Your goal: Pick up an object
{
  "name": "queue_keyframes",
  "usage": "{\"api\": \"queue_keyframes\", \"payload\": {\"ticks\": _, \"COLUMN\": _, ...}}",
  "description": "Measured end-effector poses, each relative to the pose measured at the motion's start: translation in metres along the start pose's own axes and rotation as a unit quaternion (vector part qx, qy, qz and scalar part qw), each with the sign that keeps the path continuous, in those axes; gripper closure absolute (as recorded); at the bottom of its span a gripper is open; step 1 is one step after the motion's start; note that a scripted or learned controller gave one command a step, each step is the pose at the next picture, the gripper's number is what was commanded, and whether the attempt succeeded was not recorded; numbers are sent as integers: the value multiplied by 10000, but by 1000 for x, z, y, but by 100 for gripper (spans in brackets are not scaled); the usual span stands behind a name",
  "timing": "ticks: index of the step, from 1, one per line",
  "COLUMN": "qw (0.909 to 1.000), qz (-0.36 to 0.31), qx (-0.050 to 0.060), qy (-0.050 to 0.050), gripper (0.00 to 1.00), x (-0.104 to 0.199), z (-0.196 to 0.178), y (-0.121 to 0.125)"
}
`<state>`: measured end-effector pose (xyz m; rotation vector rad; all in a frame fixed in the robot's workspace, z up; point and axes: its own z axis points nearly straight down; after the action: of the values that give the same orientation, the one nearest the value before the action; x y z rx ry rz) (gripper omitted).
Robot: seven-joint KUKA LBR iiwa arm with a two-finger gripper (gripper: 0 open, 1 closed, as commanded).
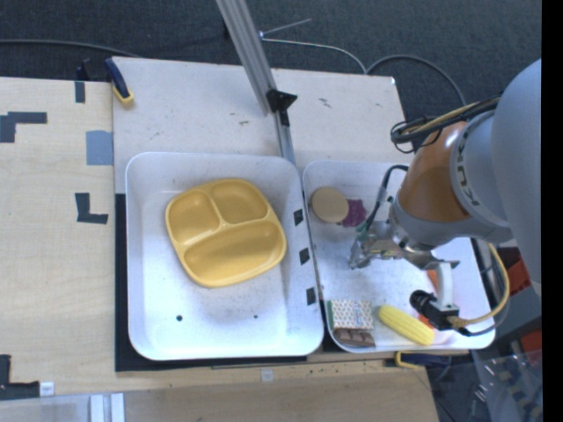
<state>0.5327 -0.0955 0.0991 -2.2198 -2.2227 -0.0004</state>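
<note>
**A:** Start at the near edge of the right bin. What do you have there?

**B:** You have a corn cob lying at a slant by the near rim, and just to its left a small patterned packet tucked into the near left corner. A black fitting on the arm sits just above the cob's right end.

**A:** And the claw?

**B:** You'll find the claw low over the middle of the right bin, with bare white floor under it. Nothing shows between its tips (whether they are spread or closed I cannot tell from this angle).

**A:** Further back?

**B:** Toward the far left corner of that bin you'll see a round tan disc with a small purple thing touching its right side. Both lie just beyond the claw and a little to its left, apart from it.

**A:** The other bin?

**B:** In the left bin your yellow divided plate lies flat, set a bit askew. Beyond both bins, on the table, a grey metal rail runs away at a slant, and a small yellow and blue object lies at the far left corner.
</note>
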Motion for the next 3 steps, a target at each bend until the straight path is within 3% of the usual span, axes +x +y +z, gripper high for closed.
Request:
{"api": "queue_keyframes", "payload": {"ticks": 1, "qw": 10000, "qz": 0, "qx": 5, "qy": 1, "gripper": 0, "x": 0, "z": 1, "y": 0}}
{"api": "queue_keyframes", "payload": {"ticks": 3, "qw": 10000, "qz": 0, "qx": 5, "qy": 2, "gripper": 0, "x": 0, "z": 1, "y": 0}}
